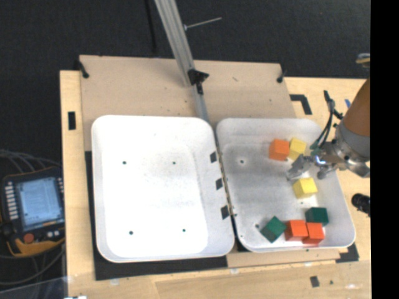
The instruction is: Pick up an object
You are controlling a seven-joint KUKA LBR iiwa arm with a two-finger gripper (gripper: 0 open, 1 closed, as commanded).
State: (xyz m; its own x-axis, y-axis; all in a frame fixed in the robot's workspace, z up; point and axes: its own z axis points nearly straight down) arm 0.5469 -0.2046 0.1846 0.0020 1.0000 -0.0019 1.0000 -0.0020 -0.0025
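The right bin (249, 185) holds several small blocks. An orange block (280, 149) and a yellow block (298, 146) lie side by side near its far side. A second yellow block (305, 187) sits in the middle right. Along the near edge lie a green block (272, 228), two orange blocks (297, 229) (315, 232) and a dark green block (317, 215). My gripper (303, 167) reaches in from the right and hangs between the upper yellow block and the lower yellow one, just above the lower one. I see no block between its fingers.
The left bin (153, 185) lies beside the right one, with small clips along the seam between them. A metal pole (177, 36) slants up from the far edge of the bench. A tablet-like pendant (34, 204) sits off the bench at the left.
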